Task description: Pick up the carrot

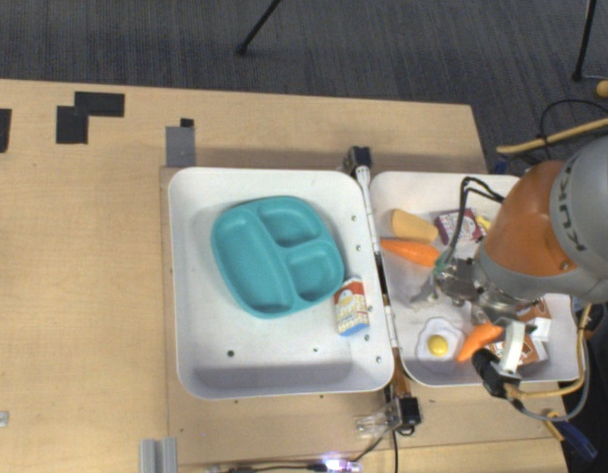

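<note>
The carrot is long and orange and lies in the right bin near its left wall, just below a yellow cheese wedge. My gripper hangs over the middle of that bin, a little below and to the right of the carrot's right end. The grey wrist and orange band hide much of the bin's right half. I see nothing held in the gripper.
A fried egg and a second orange piece lie at the right bin's front. A purple packet sits behind the gripper. The left bin holds a teal divided plate and a small carton.
</note>
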Motion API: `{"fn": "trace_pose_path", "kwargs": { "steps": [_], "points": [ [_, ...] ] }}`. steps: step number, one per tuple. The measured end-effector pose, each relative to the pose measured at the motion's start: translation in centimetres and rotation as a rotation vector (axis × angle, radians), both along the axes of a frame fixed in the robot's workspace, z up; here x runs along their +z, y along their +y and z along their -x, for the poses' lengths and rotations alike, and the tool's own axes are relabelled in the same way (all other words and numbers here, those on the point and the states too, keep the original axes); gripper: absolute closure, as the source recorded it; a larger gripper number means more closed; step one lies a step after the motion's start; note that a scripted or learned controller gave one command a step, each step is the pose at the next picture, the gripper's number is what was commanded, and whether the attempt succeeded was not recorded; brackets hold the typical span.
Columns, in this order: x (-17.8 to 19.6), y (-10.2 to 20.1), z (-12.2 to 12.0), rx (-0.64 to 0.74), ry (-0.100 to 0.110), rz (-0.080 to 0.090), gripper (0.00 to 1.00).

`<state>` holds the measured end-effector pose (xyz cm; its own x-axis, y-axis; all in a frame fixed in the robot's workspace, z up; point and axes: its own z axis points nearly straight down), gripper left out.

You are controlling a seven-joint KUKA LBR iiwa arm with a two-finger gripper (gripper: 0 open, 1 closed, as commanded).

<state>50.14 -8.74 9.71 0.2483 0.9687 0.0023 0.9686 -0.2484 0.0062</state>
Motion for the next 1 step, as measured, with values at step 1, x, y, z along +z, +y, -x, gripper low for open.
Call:
{"fn": "trace_pose_path", "kwargs": {
  "steps": [1],
  "points": [
    [-1.12,-2.01,-11.24,0.014,0.001,0.003,0.0]
  ]
}}
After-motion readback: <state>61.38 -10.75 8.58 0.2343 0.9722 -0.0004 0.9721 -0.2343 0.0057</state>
